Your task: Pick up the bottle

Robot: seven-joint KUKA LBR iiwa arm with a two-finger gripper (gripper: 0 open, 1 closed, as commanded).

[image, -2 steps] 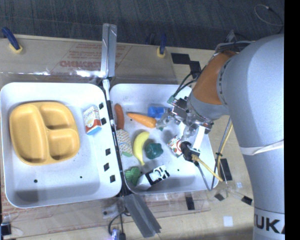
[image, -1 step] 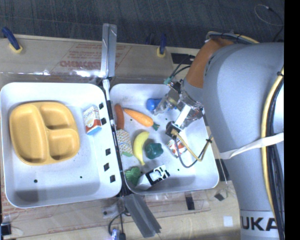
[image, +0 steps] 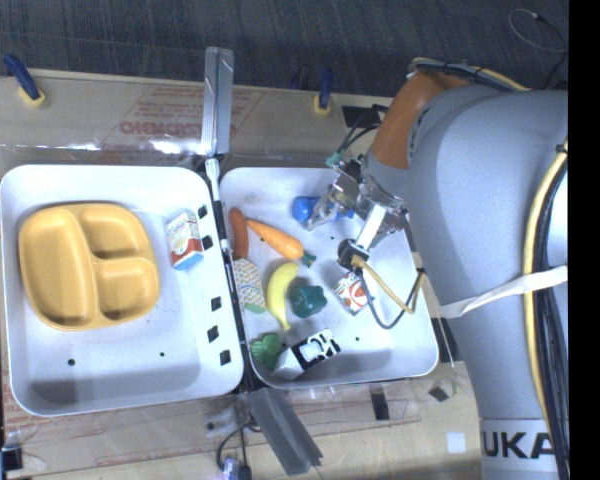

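My gripper [image: 329, 210] hangs low over the back of the right bin [image: 400, 358], close to its far wall. Right beside it on the left lies a small blue rounded thing [image: 303, 209], which may be the bottle; I cannot tell whether the gripper touches it. A black-and-white item [image: 316, 348] lies near the bin's front wall. No object is visibly lifted.
The right bin also holds a carrot [image: 275, 237], a brown sausage [image: 239, 232], a banana [image: 280, 290], a teal lump [image: 306, 299], a green piece [image: 265, 348] and a red-white pack [image: 351, 293]. In the left bin [image: 40, 388] are a yellow divided tray [image: 85, 263] and a small carton [image: 184, 239].
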